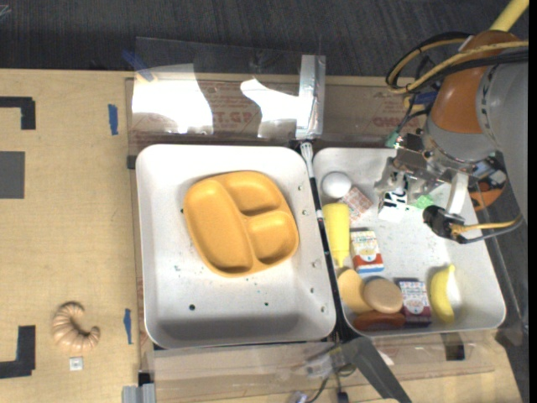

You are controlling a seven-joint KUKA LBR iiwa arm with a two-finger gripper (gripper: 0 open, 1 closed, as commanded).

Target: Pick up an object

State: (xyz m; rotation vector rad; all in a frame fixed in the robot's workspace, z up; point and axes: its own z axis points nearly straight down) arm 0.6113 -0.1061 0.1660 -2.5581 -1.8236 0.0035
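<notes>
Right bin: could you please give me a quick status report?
Claw low over right bin, upper part. Banana and small boxes lying along bin's lower part, ungrasped. Yellow tray in left bin.

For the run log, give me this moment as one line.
arm: over right bin | gripper: above bin's upper part, grasp unclear | yellow tray: left bin | banana: right bin

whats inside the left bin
A yellow divided tray lies in the left bin, nothing sitting in its compartments. The bin floor beneath the tray is covered.
</notes>
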